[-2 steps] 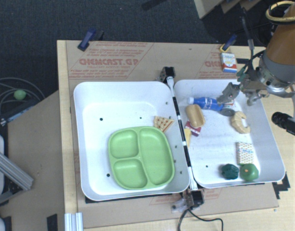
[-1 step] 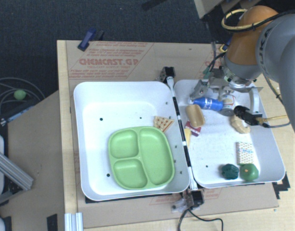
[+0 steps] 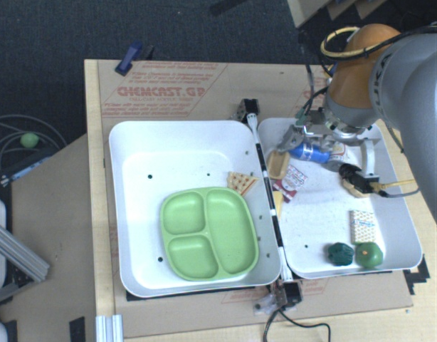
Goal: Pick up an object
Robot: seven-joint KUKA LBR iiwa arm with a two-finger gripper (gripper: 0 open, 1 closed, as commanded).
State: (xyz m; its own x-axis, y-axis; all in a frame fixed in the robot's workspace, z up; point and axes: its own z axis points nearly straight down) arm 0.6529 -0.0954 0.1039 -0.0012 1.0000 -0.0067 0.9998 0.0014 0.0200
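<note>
The gripper (image 3: 319,142) hangs low over the far part of the right bin (image 3: 400,255), a blue object (image 3: 311,152) just beneath it; how its grip stands I cannot tell; a green divided plate (image 3: 207,232) lies in the left bin (image 3: 133,148).

Red block letters are printed on the brown cardboard sheet (image 3: 169,84) that lies under the two bins, at its far left part. The large line reads roughly "CHEMCAST G.P"; the last letters are hard to make out. Above it runs a smaller red line, too fine to read. Small red marks also show on the same sheet at its far right edge, unreadable. In the right bin, a small white packet (image 3: 295,177) near the left wall bears red print, and a small patterned box (image 3: 363,226) carries tiny markings; neither can be read.
</note>
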